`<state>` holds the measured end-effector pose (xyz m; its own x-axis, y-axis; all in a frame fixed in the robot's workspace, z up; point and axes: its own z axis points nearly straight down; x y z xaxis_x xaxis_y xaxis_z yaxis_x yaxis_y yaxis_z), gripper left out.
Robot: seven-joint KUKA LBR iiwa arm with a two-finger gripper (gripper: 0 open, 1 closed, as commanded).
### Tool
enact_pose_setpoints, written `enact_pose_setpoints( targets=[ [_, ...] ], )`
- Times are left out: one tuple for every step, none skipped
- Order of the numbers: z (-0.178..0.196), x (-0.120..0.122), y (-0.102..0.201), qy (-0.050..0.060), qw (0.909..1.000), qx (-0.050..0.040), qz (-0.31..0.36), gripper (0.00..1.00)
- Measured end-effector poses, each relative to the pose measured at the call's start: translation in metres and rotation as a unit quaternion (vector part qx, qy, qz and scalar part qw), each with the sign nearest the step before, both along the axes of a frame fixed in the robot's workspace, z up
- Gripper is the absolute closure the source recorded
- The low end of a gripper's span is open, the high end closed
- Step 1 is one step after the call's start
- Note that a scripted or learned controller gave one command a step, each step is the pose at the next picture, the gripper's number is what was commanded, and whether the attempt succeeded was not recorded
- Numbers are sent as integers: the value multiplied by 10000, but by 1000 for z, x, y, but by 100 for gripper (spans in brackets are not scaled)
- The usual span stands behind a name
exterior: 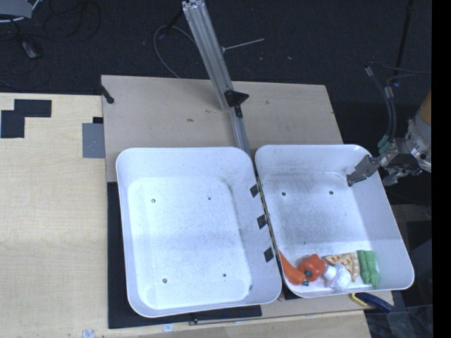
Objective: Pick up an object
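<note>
Looking down on the bench [296, 108], two white bins sit side by side, touching along their inner walls. The left bin [134, 189] has a bare floor with a few small dark dots on it. The right bin [310, 164] carries all the goods, and they are packed into its near edge, in a row along the front wall.

Reading that row from the left: an orange strip [287, 268] slants down by the divider, a red-orange lump [312, 265] sits just beside it, then a pale tan piece [343, 262] with a white crumpled bit [339, 278] touching its front, and a green block [368, 267] stands at the right end of the row. These things crowd together; where one ends and the next begins is hard to make out.

Now the arm: it comes in from the right, and the gripper [359, 172] hangs over the right bin's far right corner, near the rim. It is well apart from the row of objects at the front. A dark finger [361, 170] points down and left into the bin. I cannot tell how the jaws stand from here; the tip is too small and dark. Nothing shows between them.

Behind the bins, a metal rail [211, 55] slants up across the bench toward the dark floor.
</note>
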<state>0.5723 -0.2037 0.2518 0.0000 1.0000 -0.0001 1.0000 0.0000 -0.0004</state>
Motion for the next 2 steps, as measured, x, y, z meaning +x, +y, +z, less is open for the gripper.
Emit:
enact_pose_setpoints(
  targets=[
    [-121,-37,40,42,10000,13,1,0],
    [-164,-42,101,-14,10000,-4,7,0]
  ],
)
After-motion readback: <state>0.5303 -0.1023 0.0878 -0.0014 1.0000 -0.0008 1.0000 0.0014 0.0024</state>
